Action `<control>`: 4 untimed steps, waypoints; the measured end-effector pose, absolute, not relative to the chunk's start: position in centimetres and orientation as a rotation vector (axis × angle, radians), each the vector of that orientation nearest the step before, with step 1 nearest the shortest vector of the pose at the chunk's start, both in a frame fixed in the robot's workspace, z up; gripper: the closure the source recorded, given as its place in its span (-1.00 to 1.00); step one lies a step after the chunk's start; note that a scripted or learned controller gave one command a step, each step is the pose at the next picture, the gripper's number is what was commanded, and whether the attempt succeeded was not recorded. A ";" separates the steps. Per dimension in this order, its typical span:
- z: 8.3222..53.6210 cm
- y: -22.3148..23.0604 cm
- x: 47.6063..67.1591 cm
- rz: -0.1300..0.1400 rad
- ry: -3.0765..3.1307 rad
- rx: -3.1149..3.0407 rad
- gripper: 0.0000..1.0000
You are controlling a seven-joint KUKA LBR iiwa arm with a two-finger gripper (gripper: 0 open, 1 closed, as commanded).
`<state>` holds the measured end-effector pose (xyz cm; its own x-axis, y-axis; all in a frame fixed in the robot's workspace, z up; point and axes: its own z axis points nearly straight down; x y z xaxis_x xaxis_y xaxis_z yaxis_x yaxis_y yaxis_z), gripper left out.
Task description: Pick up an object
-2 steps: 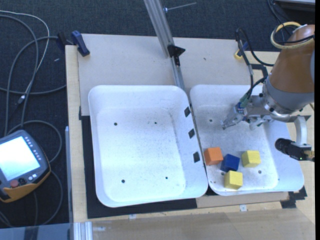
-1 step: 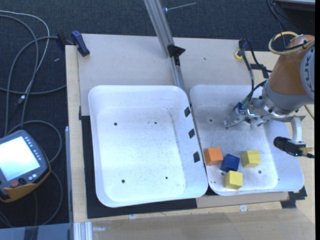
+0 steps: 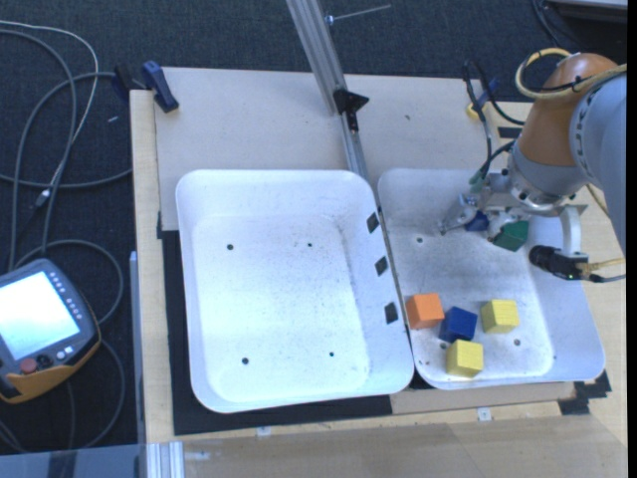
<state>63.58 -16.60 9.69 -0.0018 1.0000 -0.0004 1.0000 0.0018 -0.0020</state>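
I see the hand [image 3: 485,217] low over the right bin's [image 3: 428,195] far end, beside a green block [image 3: 514,235]; I cannot tell its grip. Orange [image 3: 425,310], blue [image 3: 459,323] and two yellow cubes [image 3: 499,315] lie near.

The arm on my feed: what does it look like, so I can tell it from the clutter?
The arm is grey and rounded, with an orange band above the wrist. Thin cables, one yellowish, loop beside it. A small metal gripper hangs below, with bluish and green parts and a black fitting on a white bracket.
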 end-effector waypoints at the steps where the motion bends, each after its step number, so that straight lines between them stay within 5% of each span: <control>1: 10.0 -19.1 58.6 0.004 -2.214 -2.222 -1.00; 2: 10.0 -18.8 65.6 -0.007 -2.229 -2.218 -1.00; 3: 11.2 -19.0 65.5 -0.001 -2.228 -2.221 1.00; 4: 10.0 -13.0 62.1 -0.001 -2.225 -2.215 1.00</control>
<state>62.14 -13.03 10.02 -0.0045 1.0000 0.0017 1.0000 0.0045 -0.0012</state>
